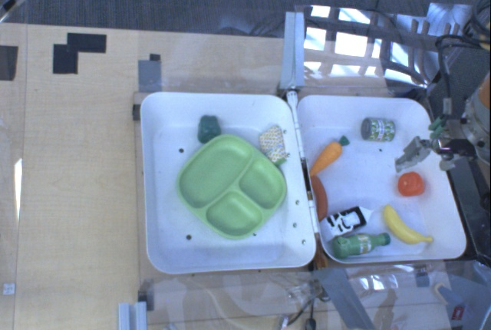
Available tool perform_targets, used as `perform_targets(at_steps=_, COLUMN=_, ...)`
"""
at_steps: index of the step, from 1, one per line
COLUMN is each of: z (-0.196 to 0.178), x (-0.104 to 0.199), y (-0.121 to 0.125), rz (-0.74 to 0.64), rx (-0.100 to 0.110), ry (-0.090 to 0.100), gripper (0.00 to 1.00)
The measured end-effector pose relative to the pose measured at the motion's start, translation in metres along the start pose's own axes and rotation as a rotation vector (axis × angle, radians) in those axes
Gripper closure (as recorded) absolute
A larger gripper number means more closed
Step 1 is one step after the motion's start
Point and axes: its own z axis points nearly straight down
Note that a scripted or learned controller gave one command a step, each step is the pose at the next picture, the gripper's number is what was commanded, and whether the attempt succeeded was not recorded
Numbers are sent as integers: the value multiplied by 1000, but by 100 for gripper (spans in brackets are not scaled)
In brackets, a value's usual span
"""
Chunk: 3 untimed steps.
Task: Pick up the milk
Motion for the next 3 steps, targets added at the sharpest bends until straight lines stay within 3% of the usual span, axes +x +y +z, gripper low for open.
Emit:
perform_targets(at_steps=1, z=135, x=49, y=-18, rz=-48, rx=0, ry=1, gripper=0)
perform_targets(at_steps=2, z=175, x=63, y=-15, rz=-53, rx=-10, ry=-3, gripper=0)
perform_targets(at_steps=3, z=174, x=61, y=-13, rz=-292, rx=-18, ry=-7, gripper=0)
